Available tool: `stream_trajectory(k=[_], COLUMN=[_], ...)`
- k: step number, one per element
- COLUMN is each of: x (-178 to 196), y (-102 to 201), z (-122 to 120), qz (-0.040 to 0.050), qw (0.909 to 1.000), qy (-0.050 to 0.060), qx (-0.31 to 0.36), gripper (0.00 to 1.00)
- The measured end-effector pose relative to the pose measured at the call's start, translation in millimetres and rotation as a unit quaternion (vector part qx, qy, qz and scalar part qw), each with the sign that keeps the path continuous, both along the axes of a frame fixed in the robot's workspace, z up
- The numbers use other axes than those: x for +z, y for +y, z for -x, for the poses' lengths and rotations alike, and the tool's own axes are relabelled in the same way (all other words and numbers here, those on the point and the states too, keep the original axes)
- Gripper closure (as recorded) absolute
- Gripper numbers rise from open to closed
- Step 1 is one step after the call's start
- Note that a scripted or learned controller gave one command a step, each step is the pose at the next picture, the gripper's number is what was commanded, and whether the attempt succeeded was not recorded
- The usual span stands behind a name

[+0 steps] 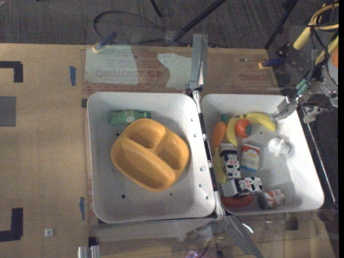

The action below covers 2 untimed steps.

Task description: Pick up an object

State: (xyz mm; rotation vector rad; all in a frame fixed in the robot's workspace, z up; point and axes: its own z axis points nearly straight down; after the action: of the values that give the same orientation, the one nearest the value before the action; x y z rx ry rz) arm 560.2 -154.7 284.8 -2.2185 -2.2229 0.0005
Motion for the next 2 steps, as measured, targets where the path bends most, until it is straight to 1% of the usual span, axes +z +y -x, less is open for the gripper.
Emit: stream_trajectory(k=[1, 2], x=[-98.3, -189.9], y=[-21.2, -37.9], z=[-23.2, -97.7], qz=[-0.0002, 0.0006], qw=[1.0, 0.9834], qy=[0.001, -0.002], qx=[0.004, 0.181], gripper=[0.0, 0.0])
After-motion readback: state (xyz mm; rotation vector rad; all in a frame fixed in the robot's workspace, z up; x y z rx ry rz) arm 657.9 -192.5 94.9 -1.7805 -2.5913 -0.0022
